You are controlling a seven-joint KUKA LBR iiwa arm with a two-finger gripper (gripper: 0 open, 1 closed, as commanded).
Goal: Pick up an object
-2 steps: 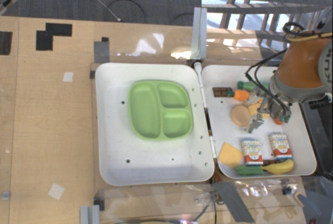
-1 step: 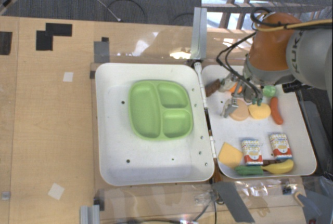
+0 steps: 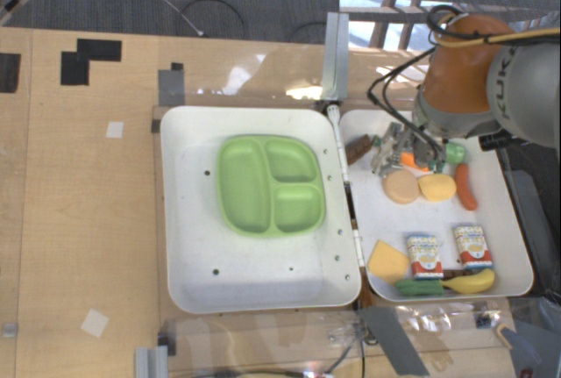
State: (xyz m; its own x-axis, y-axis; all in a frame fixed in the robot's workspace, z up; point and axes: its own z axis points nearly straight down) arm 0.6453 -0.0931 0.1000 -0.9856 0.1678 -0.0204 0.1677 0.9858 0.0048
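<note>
Camera view: gripper (image 3: 405, 155) sits low at 12 o'clock in the right bin (image 3: 517, 267), by a carrot (image 3: 412, 162); whether it pinches anything, I cannot tell. Nothing looks lifted yet.

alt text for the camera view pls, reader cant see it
A grey and orange robot arm lowers its claw into the right white bin, which holds toy food: a carrot, round tan bun, banana and two small cartons. The left bin holds a green divided plate.
</note>
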